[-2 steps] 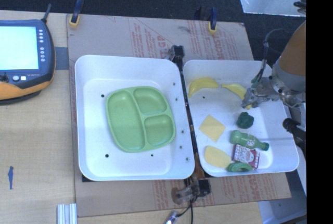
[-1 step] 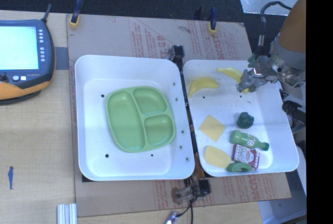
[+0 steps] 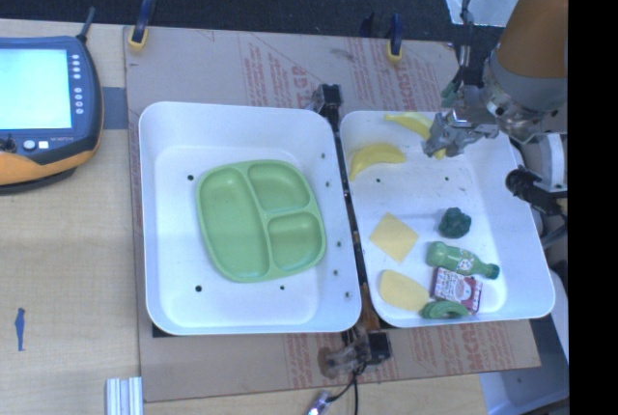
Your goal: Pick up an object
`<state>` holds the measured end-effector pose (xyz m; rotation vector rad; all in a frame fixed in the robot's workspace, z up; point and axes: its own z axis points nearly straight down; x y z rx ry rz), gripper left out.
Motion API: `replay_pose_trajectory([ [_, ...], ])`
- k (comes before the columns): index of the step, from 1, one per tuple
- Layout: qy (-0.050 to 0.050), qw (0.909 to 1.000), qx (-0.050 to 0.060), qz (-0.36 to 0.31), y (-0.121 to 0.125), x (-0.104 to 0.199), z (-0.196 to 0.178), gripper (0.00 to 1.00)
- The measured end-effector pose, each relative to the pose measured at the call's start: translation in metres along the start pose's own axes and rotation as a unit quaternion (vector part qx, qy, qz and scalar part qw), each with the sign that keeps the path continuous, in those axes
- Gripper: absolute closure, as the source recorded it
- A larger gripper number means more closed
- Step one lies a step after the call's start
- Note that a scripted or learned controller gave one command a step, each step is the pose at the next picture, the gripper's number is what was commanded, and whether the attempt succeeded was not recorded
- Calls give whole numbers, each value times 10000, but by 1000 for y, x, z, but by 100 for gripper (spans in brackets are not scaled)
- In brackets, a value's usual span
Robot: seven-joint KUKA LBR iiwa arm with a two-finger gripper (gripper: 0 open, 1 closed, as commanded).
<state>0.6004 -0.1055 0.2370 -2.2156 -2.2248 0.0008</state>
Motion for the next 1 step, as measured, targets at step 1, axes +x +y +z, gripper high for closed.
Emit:
replay_pose_trajectory([
  [1,0,10000,-6,-3,-8,67,-29,100],
])
